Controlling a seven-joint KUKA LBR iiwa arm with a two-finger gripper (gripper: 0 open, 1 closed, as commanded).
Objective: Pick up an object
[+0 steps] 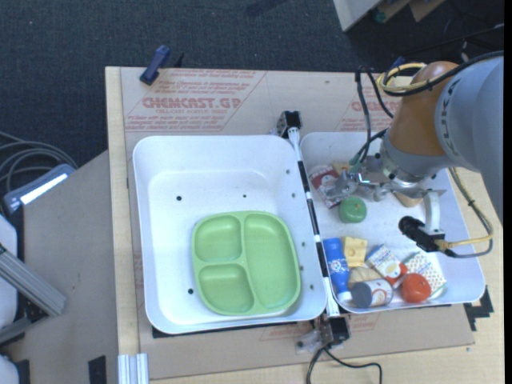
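Nearest the camera, along the near edge of the right bin (472, 274), lies a crowd of small things: a grey cylinder (362, 295), a red ball (415, 288), a patterned packet (428, 270), a blue tube (336, 261) against the left wall, and a yellow block (355, 251) just beyond it. Left of that, in the left bin (152, 182), a green divided plate (242, 262) sits flat toward the near right corner. Farther back in the right bin a green round lid (352, 210) lies by itself, with a red and white wrapper (323, 179) just beyond it near the left wall. The gripper (350, 184) hangs low just above and beyond the green lid, reaching in from the right on the grey arm (472, 110) with its orange band (418, 118). Whether its fingers are spread or pressed together I cannot tell, and nothing can be seen between them. Both bins rest on a brown board on the desk (200, 94).
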